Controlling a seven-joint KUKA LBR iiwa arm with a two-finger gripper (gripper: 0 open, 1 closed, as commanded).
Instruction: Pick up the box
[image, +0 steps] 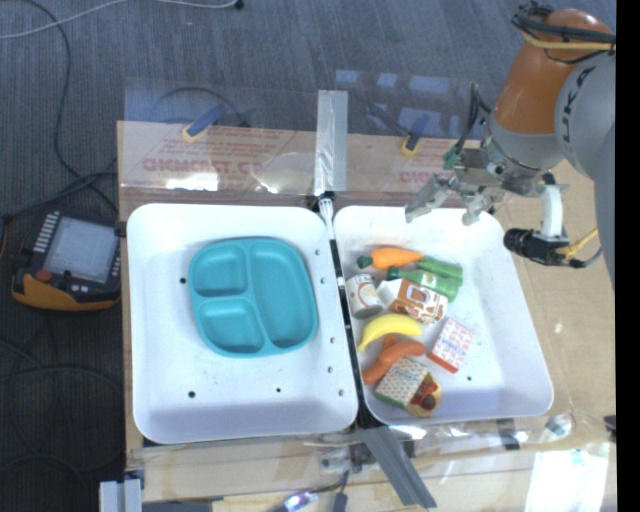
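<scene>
I see the small flat cardboard box with a red-and-white checked face lying tilted in the right-hand white plastic bin, just right of the heaped toy food, unheld.

My arm has a glossy orange band over smooth grey shell. Both white bins look like smooth, slightly shiny plastic. The teal tray is matt plastic. The small box seems printed cardboard. The floor is rough dark carpet.
</scene>
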